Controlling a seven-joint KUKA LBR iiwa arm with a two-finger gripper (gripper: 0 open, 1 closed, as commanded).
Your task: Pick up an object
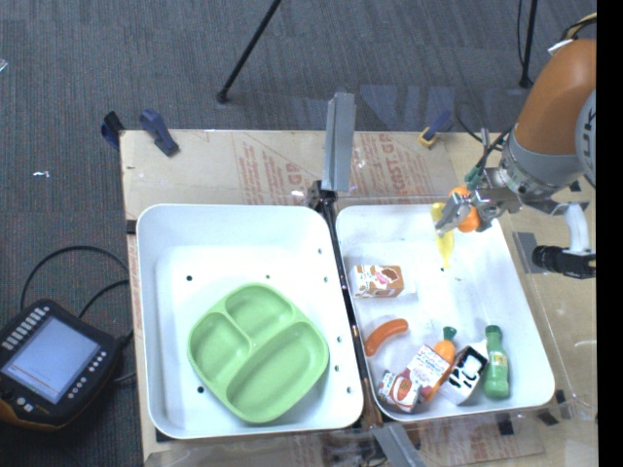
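Note:
My gripper (460, 212) hangs over the back right part of the right bin (516, 290), with a small orange object (470, 219) showing between its fingers. A pale yellow piece (446, 247) sits just below it; I cannot tell whether it dangles from the gripper or rests on the bin floor. On the bin floor lie a brown and white carton (377, 280), an orange-red sausage (385, 334), a small carrot (444, 342), a red and white carton (417, 374), a black and white carton (466, 373) and a green bottle (495, 363).
The left bin (165, 261) holds a green divided plate (258, 351). A grey upright post (339, 154) stands behind the seam between the bins. A teach pendant (49, 358) lies on the floor at the left. Clamps (156, 129) sit on the bench's back edge.

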